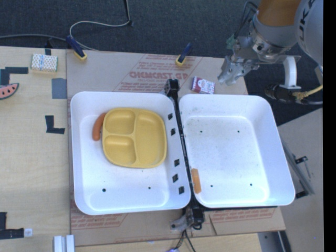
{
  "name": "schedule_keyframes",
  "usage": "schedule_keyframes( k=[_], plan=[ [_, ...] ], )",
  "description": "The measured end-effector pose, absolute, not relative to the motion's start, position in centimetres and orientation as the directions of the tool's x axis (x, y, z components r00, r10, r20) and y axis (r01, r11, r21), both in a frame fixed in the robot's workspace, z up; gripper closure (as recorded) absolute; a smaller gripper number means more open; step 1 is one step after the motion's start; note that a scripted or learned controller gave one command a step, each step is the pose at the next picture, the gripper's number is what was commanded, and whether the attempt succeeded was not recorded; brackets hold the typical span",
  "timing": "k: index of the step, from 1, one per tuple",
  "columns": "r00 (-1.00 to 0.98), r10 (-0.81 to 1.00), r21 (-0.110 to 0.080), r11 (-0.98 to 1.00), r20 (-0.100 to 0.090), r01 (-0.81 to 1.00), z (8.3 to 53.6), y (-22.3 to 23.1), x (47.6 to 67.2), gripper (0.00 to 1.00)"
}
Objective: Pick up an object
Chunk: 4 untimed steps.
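The gripper [231, 73] hangs above the bench just past the far edge of the right bin [273, 140], near that bin's far left corner, at the end of the grey arm [294, 14] with its orange band. Whether it is spread or pressed together cannot be told from this slant; nothing shows pinched in it.

Taking the right bin as the landmark: a small red and white packet [202, 85] lies on the cardboard just beyond the bin's far rim, beside and slightly left of the gripper, apart from it. Inside the bin, a small orange sausage-shaped piece [196, 180] lies against the left wall near the front corner, well apart from the gripper, toward the near side of the bin.

Touching the right bin's left side is the left bin [84, 193]. In it sits a yellow divided plate [134, 137], in the far half of the bin, with a second orange sausage-shaped piece [97, 127] lying just beside the plate's left edge, touching or nearly touching it. Both are farther from the gripper than the piece in the right bin, across the seam between the bins.

Beyond the bins, two blue and yellow clamps [76, 47] [184, 54] grip the far edge of the cardboard sheet [105, 72].
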<state>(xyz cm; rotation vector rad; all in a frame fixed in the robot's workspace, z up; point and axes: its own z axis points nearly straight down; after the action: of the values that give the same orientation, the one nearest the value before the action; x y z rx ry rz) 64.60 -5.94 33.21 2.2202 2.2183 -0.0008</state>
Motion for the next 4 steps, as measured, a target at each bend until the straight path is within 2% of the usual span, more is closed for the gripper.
schedule_keyframes(
  k=[1,2,3,4],
  plan=[
    [0.0,1.0,0.0,0.0,-0.002,1.0,33.1,-5.9,64.6,0.0],
    [-0.002,1.0,-0.005,0.002,0.0,1.0,20.7,-0.7,66.7,0.0],
    [-0.004,1.0,-0.002,0.004,-0.001,1.0,21.8,-0.6,66.8,1.0],
    [-0.004,1.0,-0.003,0.004,-0.002,1.0,21.8,-0.7,66.8,0.0]
  ],
)
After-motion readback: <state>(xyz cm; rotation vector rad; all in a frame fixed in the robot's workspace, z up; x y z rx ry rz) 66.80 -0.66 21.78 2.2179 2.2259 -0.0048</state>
